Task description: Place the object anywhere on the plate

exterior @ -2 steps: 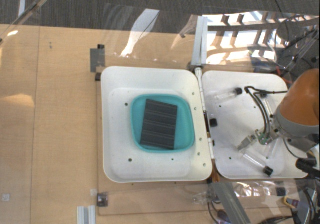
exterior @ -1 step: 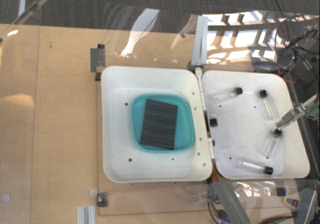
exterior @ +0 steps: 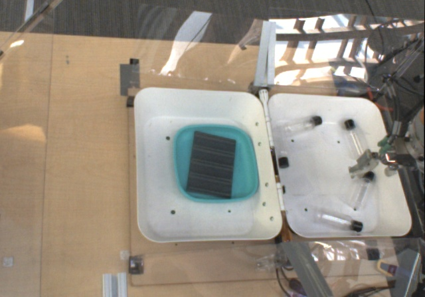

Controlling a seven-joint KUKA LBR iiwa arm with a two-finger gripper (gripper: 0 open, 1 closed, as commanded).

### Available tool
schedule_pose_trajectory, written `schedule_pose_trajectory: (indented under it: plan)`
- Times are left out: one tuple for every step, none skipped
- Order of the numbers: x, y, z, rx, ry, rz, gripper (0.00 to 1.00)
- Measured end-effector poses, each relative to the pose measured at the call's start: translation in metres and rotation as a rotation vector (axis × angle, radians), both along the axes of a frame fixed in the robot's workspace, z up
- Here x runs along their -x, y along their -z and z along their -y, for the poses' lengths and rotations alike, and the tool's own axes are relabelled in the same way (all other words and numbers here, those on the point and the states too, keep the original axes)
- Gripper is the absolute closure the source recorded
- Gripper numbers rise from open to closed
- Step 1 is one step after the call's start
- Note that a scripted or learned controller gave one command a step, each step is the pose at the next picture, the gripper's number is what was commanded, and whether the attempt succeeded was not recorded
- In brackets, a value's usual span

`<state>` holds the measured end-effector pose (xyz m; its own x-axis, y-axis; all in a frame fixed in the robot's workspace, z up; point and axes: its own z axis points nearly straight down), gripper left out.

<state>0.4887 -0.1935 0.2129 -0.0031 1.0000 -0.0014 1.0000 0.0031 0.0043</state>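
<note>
My end effector hangs over the right bin, near its right side, and I cannot tell its state from this angle. It sits low among clear tubes with black caps; nothing is visibly gripped.

The right bin, shallow and white, holds several of these tubes scattered well apart: one near the upper left, one at the upper right, one just below my end effector, and one lying along the bottom edge. A small black cap lies near the bin's left wall.

The left bin, just beside it, holds a teal plate with rounded corners, sitting near its middle. On the plate lies the object: a dark grey, flat rectangular block with ribbed bands running across it, tilted slightly from the plate's edges and lying wholly within the plate's rim.

Both bins rest on the wooden table.
</note>
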Motion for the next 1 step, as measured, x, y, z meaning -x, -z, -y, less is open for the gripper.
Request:
schedule_pose_trajectory:
  plan:
    - [-0.0068,-0.1088,0.0122,0.001,0.293,0.007,0.0]
